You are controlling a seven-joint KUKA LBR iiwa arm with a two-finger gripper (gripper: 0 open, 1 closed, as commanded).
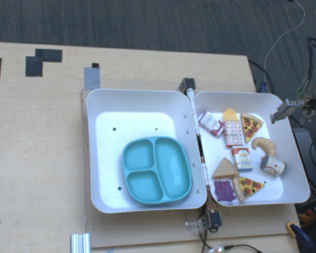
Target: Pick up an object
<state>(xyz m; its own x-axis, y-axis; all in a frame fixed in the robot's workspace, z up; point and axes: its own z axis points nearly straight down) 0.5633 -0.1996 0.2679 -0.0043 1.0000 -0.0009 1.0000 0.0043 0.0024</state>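
The right bin (289, 194) holds several toy foods. Among them are a pink and white carton (210, 123), a yellow-topped carton (232, 128), a pizza slice (252, 125) and a croissant (264, 145). Nearer the front lie a small red and white carton (243, 159), a grey and white piece (273, 165), a tan sandwich wedge (225, 168), a second pizza slice (251, 185) and purple grapes (226, 192). My gripper (282, 113) hangs at the bin's far right rim, above and right of the croissant, with nothing seen in it.
The left bin (102, 141) holds a teal divided plate (157, 169) in its front half. A central ridge (196, 136) separates the two bins. Cables run along the bench's right side (305, 83). Dark tape marks (42, 61) lie on the wooden bench at the far left.
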